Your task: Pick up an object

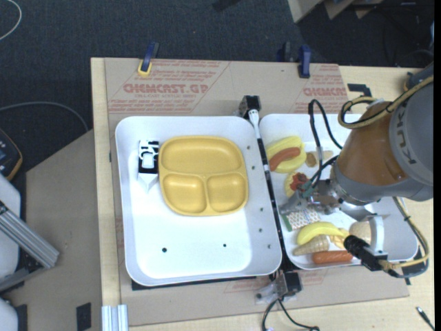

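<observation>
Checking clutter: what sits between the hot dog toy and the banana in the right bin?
Camera view: between the red-and-yellow hot dog toy and yellow banana lie a small red toy and a white mesh-patterned piece.

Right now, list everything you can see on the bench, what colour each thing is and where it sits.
left bin: one, white, left half of the bench
right bin: one, white, beside the left bin
tray: one, yellow, three compartments, upper part of the left bin
tag: one, black and white, just left of the tray
hot dog: one, red in a yellow bun, upper part of the right bin
banana: one, yellow, lower part of the right bin
sausage: one, orange-red, just below the banana
clamps: two, yellow and blue, far edge of the bench
arm: one, grey and orange, over the right bin
</observation>
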Controlling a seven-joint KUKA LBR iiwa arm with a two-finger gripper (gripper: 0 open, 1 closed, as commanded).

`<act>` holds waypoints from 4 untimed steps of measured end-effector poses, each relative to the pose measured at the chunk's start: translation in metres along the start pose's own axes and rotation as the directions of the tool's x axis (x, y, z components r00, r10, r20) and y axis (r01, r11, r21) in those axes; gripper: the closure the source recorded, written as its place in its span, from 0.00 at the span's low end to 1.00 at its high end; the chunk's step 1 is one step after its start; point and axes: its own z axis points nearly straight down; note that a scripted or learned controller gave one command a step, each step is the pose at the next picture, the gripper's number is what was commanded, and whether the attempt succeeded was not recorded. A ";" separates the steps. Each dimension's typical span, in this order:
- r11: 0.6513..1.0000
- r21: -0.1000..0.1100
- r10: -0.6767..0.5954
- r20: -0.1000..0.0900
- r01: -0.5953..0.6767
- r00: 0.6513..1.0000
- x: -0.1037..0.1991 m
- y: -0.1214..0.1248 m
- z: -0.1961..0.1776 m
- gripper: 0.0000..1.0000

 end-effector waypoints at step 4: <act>1.000 -0.001 -0.001 0.007 0.001 1.000 -0.010 0.011 -0.139 1.00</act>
